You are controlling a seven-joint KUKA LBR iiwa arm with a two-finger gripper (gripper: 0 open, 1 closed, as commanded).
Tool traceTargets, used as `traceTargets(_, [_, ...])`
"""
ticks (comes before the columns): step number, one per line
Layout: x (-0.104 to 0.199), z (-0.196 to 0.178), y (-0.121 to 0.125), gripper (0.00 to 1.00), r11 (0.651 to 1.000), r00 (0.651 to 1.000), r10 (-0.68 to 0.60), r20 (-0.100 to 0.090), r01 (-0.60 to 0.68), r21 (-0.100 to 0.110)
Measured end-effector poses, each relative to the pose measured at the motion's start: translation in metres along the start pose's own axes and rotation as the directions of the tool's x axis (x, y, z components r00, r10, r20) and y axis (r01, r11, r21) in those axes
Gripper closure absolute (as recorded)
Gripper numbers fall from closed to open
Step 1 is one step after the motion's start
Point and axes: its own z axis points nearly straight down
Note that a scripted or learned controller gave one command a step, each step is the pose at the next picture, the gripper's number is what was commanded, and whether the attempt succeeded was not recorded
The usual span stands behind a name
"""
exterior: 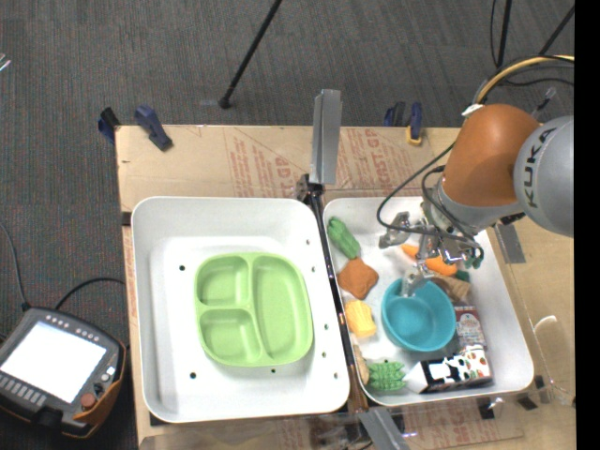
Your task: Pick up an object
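- Jaws (419,272) low over the right bin (518,331), at the teal bowl's (419,319) upper rim; released or clenched, can't tell.
- Orange toy (441,269) half hidden behind them.
- Crowded: green pickle (343,238), brown piece (357,277), corn (359,317), cartons (457,370) lower right.
- Left bin (159,251): green divided plate (253,308), open margins around.

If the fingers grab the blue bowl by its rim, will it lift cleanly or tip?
The blue bowl looks like thin, rigid plastic, so probably light. Gripped at one edge, it would likely hang tilted. Its smooth, glossy wall may slip.
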Motion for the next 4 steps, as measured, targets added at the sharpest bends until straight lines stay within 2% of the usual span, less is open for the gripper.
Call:
traceTargets(1, [-0.002, -0.012, 0.002, 1.00, 1.000, 1.000, -0.005, 0.005, 0.005, 0.000])
traceTargets(2, [-0.014, -0.003, 0.011, 1.00, 0.963, 0.963, 0.271, 0.004, -0.271, 0.003])
traceTargets(3, [0.093, -0.006, 0.006, 1.00, 0.835, 0.835, 0.550, 0.018, -0.550, -0.005])
traceTargets(4, [0.100, 0.001, 0.008, 0.00, 0.836, 0.836, 0.549, -0.003, -0.549, 0.002])
